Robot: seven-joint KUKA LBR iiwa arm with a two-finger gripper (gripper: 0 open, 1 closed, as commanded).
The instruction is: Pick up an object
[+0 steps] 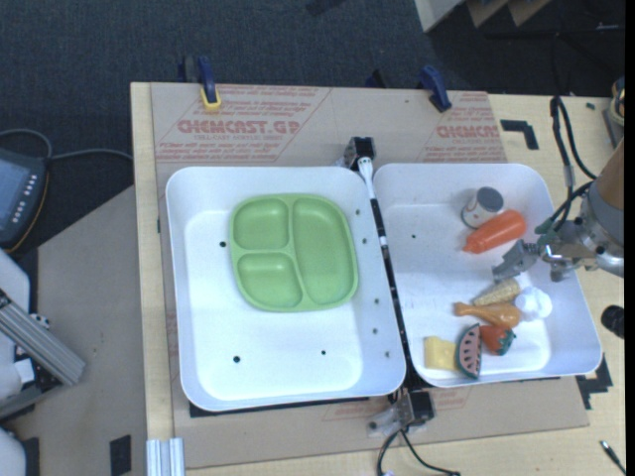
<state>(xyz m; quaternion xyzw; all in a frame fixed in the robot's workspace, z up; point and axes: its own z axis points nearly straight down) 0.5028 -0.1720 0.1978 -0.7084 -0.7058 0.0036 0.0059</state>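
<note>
Over the right bin [437, 191], the grey arm's gripper [523, 258] is hanging just beside an orange toy carrot [494, 232], its fingers standing apart and clamping nothing. A grey can [483, 204] is lying just behind the carrot. Nearer the front rim, a corn cob [497, 292], a chicken drumstick [489, 313], a watermelon slice [467, 351] and a yellow cheese wedge [438, 351] are crowding together. A green divided plate [295, 252] is sitting in the left bin [198, 296].

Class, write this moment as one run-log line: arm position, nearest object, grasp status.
arm: gripper over right bin | nearest: orange carrot toy, corn toy | grasp: none seen | left bin: green divided plate
</note>
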